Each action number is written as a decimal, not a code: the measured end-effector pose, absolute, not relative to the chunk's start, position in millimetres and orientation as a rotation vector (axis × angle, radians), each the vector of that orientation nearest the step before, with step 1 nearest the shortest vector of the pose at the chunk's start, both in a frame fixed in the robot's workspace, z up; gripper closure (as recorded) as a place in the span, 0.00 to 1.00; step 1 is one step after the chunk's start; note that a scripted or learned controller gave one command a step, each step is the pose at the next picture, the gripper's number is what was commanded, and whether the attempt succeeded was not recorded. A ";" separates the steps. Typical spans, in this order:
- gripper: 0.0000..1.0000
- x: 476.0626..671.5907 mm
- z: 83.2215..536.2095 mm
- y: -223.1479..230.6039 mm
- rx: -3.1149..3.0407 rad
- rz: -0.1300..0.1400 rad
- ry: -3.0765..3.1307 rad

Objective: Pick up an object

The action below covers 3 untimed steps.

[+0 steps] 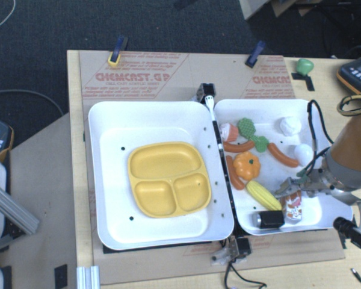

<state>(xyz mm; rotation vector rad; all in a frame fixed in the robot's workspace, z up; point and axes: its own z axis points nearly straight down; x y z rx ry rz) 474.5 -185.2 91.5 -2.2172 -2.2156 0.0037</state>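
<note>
1. One camera view is all we are working from, looking down at a slant. In it we are seeing the gripper (290, 188) hanging low over the near right part of the right bin (332, 211), just above a small red-and-white packet (294, 208). We are taking that packet as the likeliest target, though any toy here would serve the task.
2. We are not managing to tell whether the gripper is wide or narrow, since the wrist is hiding it; nothing is visibly held.
3. We are judging crowding as the main risk. The packet is lying just beside a yellow corn cob (263, 194) and a black block (269, 219), so a slightly offset descent is likely to be nudging a neighbour instead of closing on the packet.
4. We are also worrying about the packet's shape: it appears small and possibly upright, so it may be tipping or squirting aside under a squeeze.
5. We are noting a black cable (313, 131) looping over the bin near the arm; it could be snagging on a lift.
6. We are seeing the left bin (108, 161) holding a yellow divided plate (168, 178), well apart from all this.
</note>
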 end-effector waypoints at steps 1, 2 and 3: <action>0.00 474.2 84.0 -184.5 -2.219 0.002 -2.219; 1.00 475.4 96.4 -185.4 -2.226 -0.003 -2.221; 1.00 478.3 139.4 -181.9 -2.224 -0.002 -2.226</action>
